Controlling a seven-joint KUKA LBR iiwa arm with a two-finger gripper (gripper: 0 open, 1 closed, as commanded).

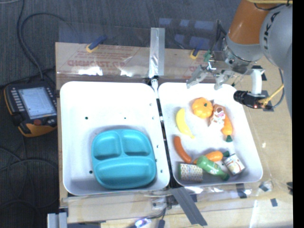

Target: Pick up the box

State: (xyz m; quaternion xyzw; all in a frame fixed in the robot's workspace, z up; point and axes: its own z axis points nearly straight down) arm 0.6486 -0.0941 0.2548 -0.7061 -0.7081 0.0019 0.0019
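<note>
1. The gripper [205, 78] hangs over the far rim of the right bin [254, 148], at the end of the grey arm with its orange band [249, 14] reaching in from the upper right. Its two fingers are spread wide apart, with nothing between them and nothing touching them.
2. Going left to right: a handheld control pendant [31, 107] with a screen lies on the dark floor to the left of the bench.
3. The left bin [76, 103] holds one thing, a teal divided plate [123, 158], lying flat toward the near side of the bin.
4. The right bin sits just beside the left one, their rims meeting in the middle.
5. In the right bin, nearest the shared rim, a yellow banana [183, 123] lies lengthwise, and below it an orange carrot-like piece [182, 149] lies at a slant.
6. At the near left corner of the right bin lies the box [191, 172], small and grey-patterned, well apart from the gripper.
7. A green bottle [211, 167] lies just beside the box, with an orange piece [213, 156] touching it above.
8. Toward the far side sits a small orange pumpkin [202, 107], with a small red and white carton-like item [218, 115] beside it and a carrot [228, 126] to its right.
9. A small can [233, 164] lies tilted at the near right.
</note>
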